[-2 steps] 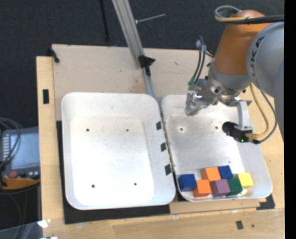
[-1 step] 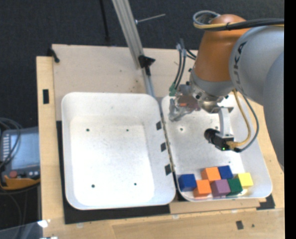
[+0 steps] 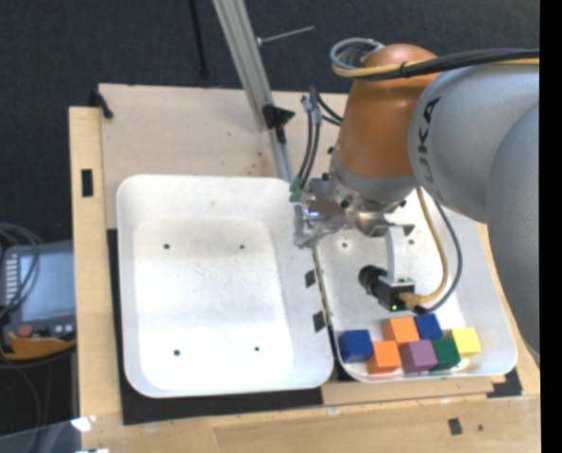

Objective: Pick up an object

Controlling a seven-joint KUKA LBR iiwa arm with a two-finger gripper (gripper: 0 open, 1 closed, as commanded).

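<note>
- Camera view: seven small coloured cubes (image 3: 417, 355) (two blue, two orange, one purple, one green, one yellow) sit packed together against the lower edge of the shallow white right-hand bin (image 3: 349, 258).
- The two-finger gripper (image 3: 307, 226) hangs over that bin's left wall, well apart from the cubes.
- Whether the gripper is open or closed, I cannot tell.

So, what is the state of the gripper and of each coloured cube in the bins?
Gripper: over right white bin, apart from cubes.
Left blue cube: resting, front row.
Front orange cube: resting, front row.
Purple cube: resting, front row.
Green cube: resting, front row.
Yellow cube: resting, right end.
Rear orange cube: resting, back row.
Rear blue cube: resting, back row.
</note>
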